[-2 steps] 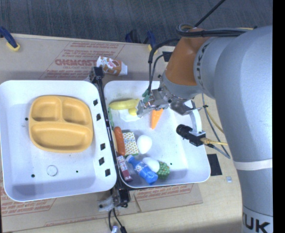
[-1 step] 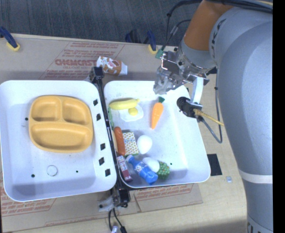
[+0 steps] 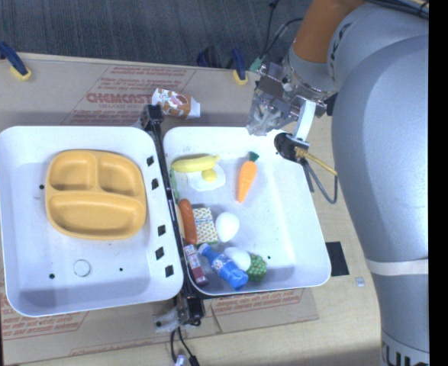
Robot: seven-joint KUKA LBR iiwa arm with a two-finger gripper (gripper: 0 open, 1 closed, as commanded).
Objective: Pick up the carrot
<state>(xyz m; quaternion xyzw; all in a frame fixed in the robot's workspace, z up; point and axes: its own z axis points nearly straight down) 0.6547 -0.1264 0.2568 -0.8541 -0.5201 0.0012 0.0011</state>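
An orange carrot (image 3: 246, 179) with a small green top lies in the upper middle of the right bin (image 3: 304, 227), pointing down and slightly left. My gripper (image 3: 265, 122) hangs over the bin's far rim, up and to the right of the carrot, clear of it. Nothing shows between its translucent fingers, which stand a little apart.
The right bin also holds a banana (image 3: 194, 163), a fried egg (image 3: 208, 178), a sausage (image 3: 187, 219), a cracker (image 3: 205, 224), a white egg (image 3: 227, 226), a blue bottle (image 3: 225, 266) and a green piece (image 3: 256, 266). A yellow divided tray (image 3: 96, 192) sits in the left bin (image 3: 17, 227).
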